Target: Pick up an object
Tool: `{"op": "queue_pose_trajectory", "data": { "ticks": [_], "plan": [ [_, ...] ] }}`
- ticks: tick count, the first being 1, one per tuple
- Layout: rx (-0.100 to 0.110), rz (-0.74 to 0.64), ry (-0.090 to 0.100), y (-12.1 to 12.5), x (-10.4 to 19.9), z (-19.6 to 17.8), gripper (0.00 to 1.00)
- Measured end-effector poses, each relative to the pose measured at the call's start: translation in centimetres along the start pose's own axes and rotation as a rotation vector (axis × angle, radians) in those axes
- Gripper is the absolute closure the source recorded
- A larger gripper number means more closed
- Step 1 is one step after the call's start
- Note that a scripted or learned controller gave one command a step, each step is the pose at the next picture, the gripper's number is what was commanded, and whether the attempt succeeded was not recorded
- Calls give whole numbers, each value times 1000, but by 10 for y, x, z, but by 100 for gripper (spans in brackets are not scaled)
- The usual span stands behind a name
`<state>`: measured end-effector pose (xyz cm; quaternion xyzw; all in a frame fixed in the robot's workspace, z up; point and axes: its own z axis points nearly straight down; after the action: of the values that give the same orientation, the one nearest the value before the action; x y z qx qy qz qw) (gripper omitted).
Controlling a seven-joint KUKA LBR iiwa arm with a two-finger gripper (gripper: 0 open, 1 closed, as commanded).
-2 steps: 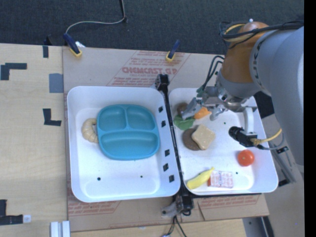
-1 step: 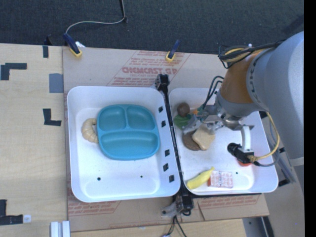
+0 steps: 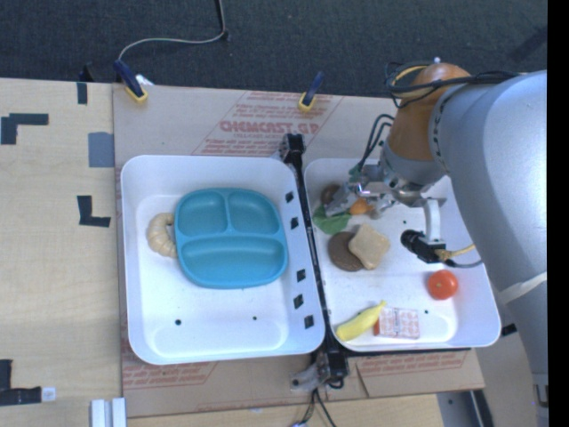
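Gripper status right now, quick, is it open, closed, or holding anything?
Gripper: low in the right bin, over the green piece and orange piece; open or shut cannot be told, no hold visible.

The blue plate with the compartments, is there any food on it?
Empty. All three compartments of the blue plate show bare blue; the beige food piece lies beside its left edge, in the left bin.

Even, bright overhead light, soft shadows, mild overall blur, slight glare on white bins [image 3: 142, 327].
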<state>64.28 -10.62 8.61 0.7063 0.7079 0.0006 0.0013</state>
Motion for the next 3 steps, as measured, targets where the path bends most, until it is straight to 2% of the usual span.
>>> {"op": "queue_pose_trajectory", "data": {
  "ticks": [1, 2, 3],
  "plan": [
    [36, 5, 3, 20, 3, 3, 0],
    [37, 2, 9, 20, 0, 3, 0],
    [35, 6, 1, 20, 3, 3, 0]
  ]
}}
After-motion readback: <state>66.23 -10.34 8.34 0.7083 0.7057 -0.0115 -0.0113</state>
